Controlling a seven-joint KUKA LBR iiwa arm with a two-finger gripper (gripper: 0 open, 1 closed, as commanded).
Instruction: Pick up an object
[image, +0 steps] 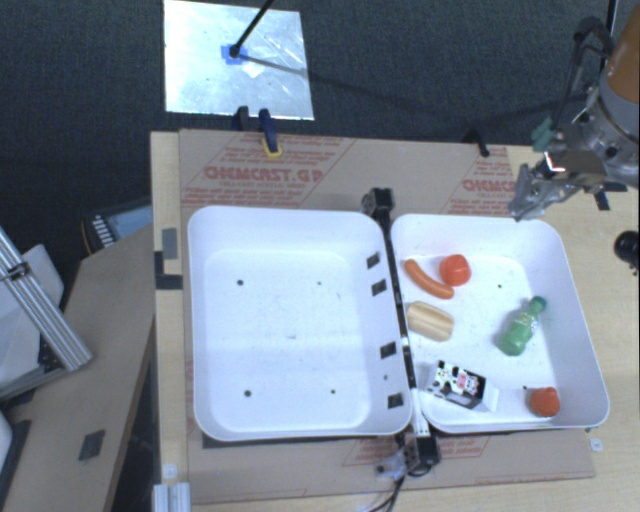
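End effector (527, 200) hovering over the right bin's far rim, nothing visible between its fingers.

The arm is reaching in from the right, its end effector hanging above the far edge of the right bin (575, 290). Six things are lying in that bin: a sausage (428, 280) touching a red ball (455, 269), a bun (430, 320) just below them, a green bottle (520, 327) tilted toward the right wall, a black-and-white card (460, 385) near the front, and an orange ball (544, 401) in the front right corner. The left bin (290, 320) is sitting beside it on the bench (330, 165).
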